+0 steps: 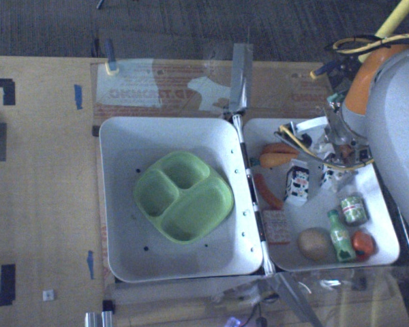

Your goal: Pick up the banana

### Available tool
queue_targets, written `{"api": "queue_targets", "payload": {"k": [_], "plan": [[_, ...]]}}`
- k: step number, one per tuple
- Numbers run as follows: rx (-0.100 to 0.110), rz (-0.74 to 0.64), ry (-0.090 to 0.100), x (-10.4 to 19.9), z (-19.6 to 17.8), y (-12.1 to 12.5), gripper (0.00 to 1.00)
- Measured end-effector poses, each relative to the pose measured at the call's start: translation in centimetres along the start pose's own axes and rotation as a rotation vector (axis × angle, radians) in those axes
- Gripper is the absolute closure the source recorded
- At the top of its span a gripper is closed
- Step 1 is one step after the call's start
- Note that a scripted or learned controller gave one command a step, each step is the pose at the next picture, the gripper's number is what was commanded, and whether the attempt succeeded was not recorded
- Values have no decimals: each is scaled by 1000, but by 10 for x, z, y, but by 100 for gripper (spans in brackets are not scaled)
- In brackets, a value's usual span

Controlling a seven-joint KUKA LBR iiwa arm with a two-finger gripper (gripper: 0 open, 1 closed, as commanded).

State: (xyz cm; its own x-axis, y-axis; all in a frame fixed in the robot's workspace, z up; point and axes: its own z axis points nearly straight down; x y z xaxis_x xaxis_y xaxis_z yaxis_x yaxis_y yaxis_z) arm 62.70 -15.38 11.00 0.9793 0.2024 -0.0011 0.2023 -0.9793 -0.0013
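Right-hand shallow white bin (385, 254), seen from above at a slant, with the grey arm with its orange band (388, 94) reaching in from the right. The two-finger gripper (335, 165) hangs low over the far right part of this bin amid wrist cables; you cannot tell from this view whether it is apart or together, and nothing is seen held in it. The yellow-orange, elongated, gently curved banana (279, 158), as far as the blur allows it to be identified, lies flat near the bin's far left corner, close to the divider. It sits just beyond the small black-and-white carton (298, 183) and the slim red-orange stick-shaped item (267, 191), and apart from the gripper, to its left. Expect the banana to be light and somewhat smooth-skinned; whether it is soft fruit or a stiff replica cannot be read here, so close on it gently. Take hold across its narrow width near mid-length, where the body is thickest and balance is best; you should avoid the tapered ends, which would likely let it pivot or slip. The nearby carton leaves limited room on the near side. The left-hand white bin (116, 251) bears a green three-compartment plastic plate (184, 196).
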Motion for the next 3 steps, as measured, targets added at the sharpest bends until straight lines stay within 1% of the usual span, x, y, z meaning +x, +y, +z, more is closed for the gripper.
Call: {"api": "queue_targets", "payload": {"k": [1, 2, 3], "plan": [[1, -1, -1, 11, 25, -58, 0], [15, -12, -16, 39, 20, -26, 0], [13, -101, -10, 26, 20, 20, 0]]}}
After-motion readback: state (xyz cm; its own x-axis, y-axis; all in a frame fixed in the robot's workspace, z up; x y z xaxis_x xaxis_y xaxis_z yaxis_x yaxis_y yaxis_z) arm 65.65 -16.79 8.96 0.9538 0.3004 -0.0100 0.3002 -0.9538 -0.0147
